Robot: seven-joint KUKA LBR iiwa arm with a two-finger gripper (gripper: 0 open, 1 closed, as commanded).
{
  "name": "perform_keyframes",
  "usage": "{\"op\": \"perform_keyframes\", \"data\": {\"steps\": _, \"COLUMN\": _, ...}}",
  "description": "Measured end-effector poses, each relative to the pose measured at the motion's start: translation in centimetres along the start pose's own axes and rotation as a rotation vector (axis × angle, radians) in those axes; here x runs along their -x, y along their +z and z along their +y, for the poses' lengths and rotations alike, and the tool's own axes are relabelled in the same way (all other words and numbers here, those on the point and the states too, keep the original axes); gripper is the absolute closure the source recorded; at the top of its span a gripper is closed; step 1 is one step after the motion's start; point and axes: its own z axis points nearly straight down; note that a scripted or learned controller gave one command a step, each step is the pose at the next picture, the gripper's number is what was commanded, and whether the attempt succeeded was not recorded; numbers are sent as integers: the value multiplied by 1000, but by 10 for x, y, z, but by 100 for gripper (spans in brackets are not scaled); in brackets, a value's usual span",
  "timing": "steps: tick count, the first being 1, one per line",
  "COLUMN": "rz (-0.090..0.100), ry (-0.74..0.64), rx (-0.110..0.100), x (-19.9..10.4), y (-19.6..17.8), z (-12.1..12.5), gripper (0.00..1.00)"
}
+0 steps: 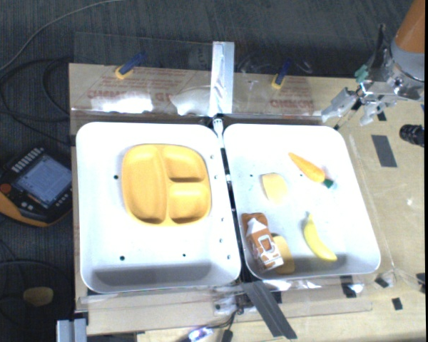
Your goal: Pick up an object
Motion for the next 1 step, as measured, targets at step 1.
{"op": "perform_keyframes", "data": {"steps": 1, "rz": -2, "ry": 46, "rx": -2, "x": -11, "y": 87, "z": -59, "gripper": 0}}
